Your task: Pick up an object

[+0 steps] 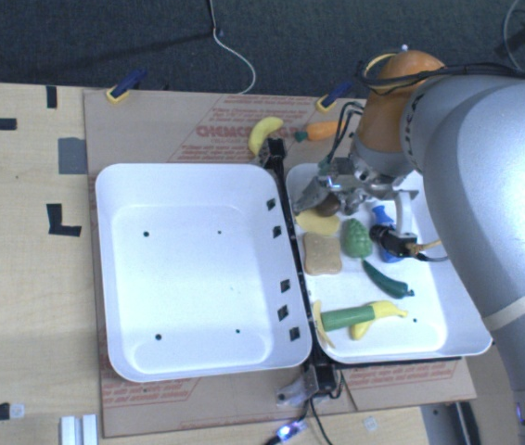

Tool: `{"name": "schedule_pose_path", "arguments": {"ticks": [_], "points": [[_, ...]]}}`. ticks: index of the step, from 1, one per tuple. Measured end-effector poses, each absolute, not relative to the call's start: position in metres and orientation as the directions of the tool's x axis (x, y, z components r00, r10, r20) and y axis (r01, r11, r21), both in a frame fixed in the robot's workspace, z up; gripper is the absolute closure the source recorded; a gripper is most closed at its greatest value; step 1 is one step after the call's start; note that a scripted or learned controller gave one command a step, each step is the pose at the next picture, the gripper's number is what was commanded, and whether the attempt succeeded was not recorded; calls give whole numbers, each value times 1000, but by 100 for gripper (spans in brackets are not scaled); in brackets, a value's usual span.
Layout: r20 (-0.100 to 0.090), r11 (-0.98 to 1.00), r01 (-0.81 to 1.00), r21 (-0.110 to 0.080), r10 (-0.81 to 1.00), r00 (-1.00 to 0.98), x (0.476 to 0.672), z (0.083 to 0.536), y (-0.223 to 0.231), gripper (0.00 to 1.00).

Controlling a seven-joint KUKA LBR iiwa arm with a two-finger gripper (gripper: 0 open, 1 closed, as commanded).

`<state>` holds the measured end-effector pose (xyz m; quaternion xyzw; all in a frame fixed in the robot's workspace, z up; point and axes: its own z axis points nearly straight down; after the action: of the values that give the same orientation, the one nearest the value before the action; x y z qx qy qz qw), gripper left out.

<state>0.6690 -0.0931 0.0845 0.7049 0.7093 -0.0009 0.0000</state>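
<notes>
Claw (332, 197) hung low over the right bin's (434, 336) upper left, arm reaching down from the frame's right; finger state could not be told.

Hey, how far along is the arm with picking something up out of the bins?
Done: the gripper is down in the right bin, at its far end. In hand: nothing visibly between its fingers; it hovers just above the yellow piece. Left: grasping and lifting. The green bumpy toy, tan block and banana lie untouched.
</notes>
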Motion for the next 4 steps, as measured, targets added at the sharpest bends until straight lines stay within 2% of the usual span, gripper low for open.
{"name": "schedule_pose_path", "arguments": {"ticks": [1,2,3,4], "points": [[-1,4,1000,-2,1000,-4,668,94,-95,100],[2,8,1000,9,1000,-8,671,191,-33,100],[3,10,1000,16,1000,-10,670,322,31,100],[-1,-2,1000,-15,1000,2,619,218,0,100]]}}
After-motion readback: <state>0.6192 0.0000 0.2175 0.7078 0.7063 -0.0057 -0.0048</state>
